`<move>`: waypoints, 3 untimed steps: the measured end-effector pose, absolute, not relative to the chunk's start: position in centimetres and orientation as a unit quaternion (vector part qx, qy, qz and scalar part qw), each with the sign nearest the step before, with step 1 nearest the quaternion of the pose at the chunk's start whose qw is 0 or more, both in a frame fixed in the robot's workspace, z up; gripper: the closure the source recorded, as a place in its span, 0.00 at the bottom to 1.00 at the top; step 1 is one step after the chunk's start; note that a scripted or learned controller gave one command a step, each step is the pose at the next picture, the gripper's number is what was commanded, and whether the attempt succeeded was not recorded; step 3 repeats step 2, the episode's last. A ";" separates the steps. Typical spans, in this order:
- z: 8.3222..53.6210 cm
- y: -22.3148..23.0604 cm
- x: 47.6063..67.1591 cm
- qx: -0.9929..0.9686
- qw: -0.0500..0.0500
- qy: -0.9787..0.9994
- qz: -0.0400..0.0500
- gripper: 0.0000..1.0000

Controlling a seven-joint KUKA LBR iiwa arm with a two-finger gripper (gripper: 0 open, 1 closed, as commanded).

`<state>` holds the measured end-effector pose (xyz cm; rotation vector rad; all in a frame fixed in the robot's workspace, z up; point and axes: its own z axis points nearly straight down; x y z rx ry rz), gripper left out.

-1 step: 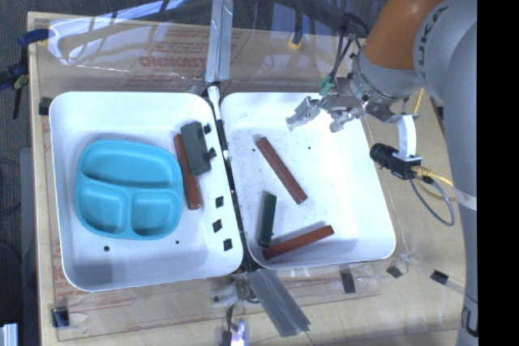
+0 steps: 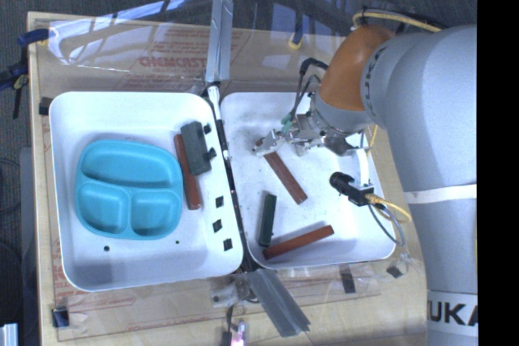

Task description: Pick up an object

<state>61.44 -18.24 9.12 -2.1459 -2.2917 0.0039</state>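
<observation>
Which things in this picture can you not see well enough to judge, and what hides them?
- Gripper, camera view: too small and blurred to tell its finger state.
- Right bin, camera view: its far right part is covered by the arm.
- Brown bar in the left bin: its upper end is crossed by the dark block.

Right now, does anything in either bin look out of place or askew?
Nothing looks damaged or spilled. The loose pieces just lie at mixed angles: in the right bin, a brown bar and a dark green bar nearly meet at their lower ends.
</observation>
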 end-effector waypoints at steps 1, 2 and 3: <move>10.0 -18.1 61.5 -0.682 0.003 -0.732 0.002 1.00; 22.0 -18.7 62.1 -0.677 0.000 -0.736 0.001 1.00; 22.0 -18.7 62.1 -0.677 0.000 -0.736 0.001 1.00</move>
